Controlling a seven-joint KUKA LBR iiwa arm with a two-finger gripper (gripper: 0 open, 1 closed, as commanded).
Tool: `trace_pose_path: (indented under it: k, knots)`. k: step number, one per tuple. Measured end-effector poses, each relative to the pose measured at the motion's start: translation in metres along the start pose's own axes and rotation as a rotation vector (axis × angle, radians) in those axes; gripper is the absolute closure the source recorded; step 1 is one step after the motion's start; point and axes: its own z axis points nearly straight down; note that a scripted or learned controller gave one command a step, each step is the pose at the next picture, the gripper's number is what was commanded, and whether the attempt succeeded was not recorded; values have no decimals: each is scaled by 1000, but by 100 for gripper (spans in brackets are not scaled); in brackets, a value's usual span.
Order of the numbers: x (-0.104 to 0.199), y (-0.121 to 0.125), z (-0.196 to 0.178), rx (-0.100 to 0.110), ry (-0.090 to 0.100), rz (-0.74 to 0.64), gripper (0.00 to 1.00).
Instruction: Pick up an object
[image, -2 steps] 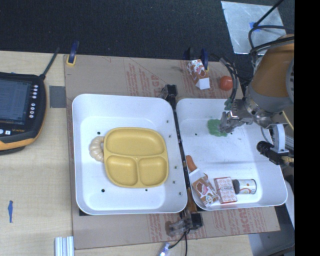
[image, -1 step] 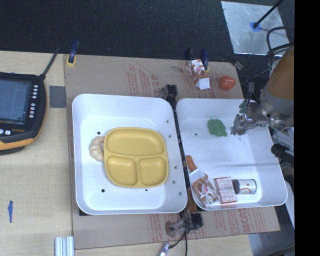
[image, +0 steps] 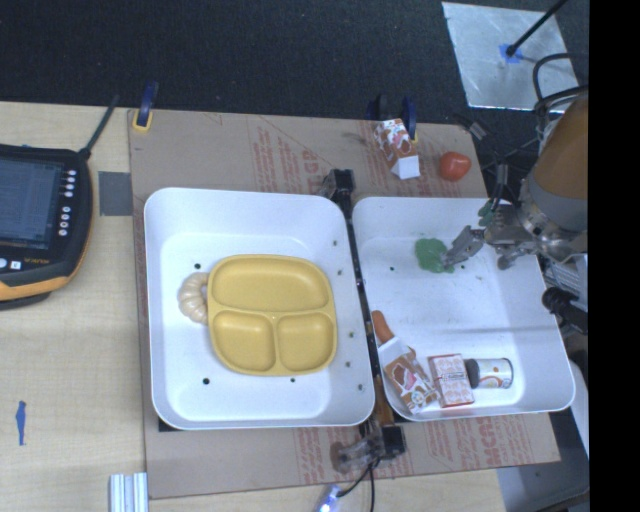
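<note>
The gripper (image: 462, 247) hovered low in the right bin (image: 520, 300); whether its fingers were apart I could not tell. The green lump (image: 433, 254) lay just left, touching or nearly; straddling it squarely before closing would probably serve best.

The gripper (image: 470, 243) hangs low over the right bin (image: 520, 300), just beside a green lump (image: 433, 254) near that bin's far edge. Along its near edge lie a can (image: 490, 373) and snack packets (image: 425, 380). The left bin (image: 170, 300) holds a yellow divided plate (image: 272, 312) with a pale, bun-like thing (image: 192, 296) touching its left rim. A red ball (image: 455, 165) sits on the desk (image: 60, 400) behind the bins.
</note>
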Motion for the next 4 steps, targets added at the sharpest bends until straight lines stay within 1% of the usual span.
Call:
trace_pose_path:
  k: [1,2,3,4]
  knots:
    - [29,71,39,1,1,-2,0]
    - [16,67,94,2,0,-1,0]
    - [7,72,93,-1,0,0,0]
    - [7,72,82,0,-1,-3,100]
